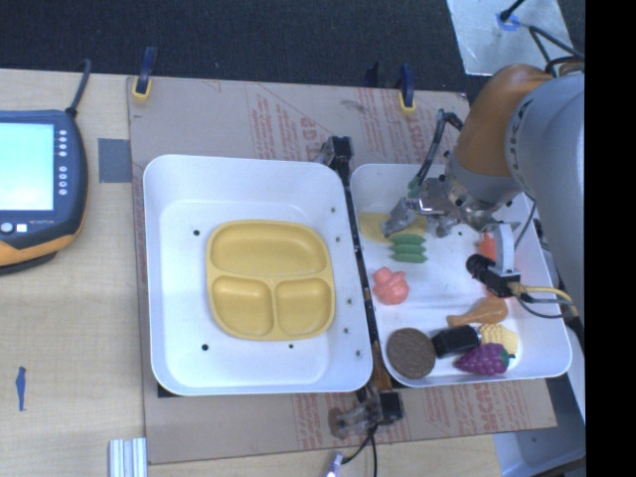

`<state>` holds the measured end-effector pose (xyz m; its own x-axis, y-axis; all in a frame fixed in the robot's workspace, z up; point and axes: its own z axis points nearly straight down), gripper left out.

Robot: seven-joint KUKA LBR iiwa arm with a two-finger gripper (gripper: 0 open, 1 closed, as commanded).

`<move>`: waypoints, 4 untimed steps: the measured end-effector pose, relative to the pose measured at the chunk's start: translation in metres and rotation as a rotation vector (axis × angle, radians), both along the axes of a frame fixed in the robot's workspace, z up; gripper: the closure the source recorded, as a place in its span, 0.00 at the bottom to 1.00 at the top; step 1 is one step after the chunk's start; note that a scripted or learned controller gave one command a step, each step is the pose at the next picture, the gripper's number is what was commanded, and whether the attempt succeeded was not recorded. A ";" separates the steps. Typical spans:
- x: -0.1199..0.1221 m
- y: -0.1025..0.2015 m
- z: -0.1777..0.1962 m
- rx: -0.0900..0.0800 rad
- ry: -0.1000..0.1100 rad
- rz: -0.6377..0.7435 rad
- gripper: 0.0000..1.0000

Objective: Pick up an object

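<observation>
We look down on a wooden worktop (70,346) carrying two shallow white bins side by side. The left bin (169,266) holds a yellow divided tray (270,276) lying flat near its middle, with three compartments facing up.

The right bin (437,276) holds the small items. A green toy piece (407,246), like a stack of pea pods, lies in the upper half of that bin, with a pale yellow piece (373,227) just beside it toward the divider. Below them sits a pink lumpy toy (391,286). Along the lower edge we see a round brown cookie-like disc (409,352), a black block (456,340) touching it, a purple bunch of grapes (484,360), a yellow corn-like piece (502,340) and an orange-brown drumstick shape (482,313).

The grey arm with its orange band (492,117) reaches in from the right, and the claw (415,217) sits low over the upper part of the right bin, directly above the green toy piece and close to it. Its metal tips look slightly spread, and we see nothing pinched between them.

A handheld control pendant (35,182) rests on the worktop at the far left, well apart from both bins.
</observation>
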<state>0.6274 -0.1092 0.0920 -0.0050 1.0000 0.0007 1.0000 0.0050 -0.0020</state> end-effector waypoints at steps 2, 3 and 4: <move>0.022 0.014 0.000 0.000 0.000 -0.002 0.00; 0.022 -0.013 0.029 -0.001 -0.001 -0.002 0.00; 0.008 -0.004 0.000 -0.001 0.002 -0.002 0.00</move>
<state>0.6350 -0.1131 0.0917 -0.0029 1.0000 0.0000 1.0000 0.0029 -0.0037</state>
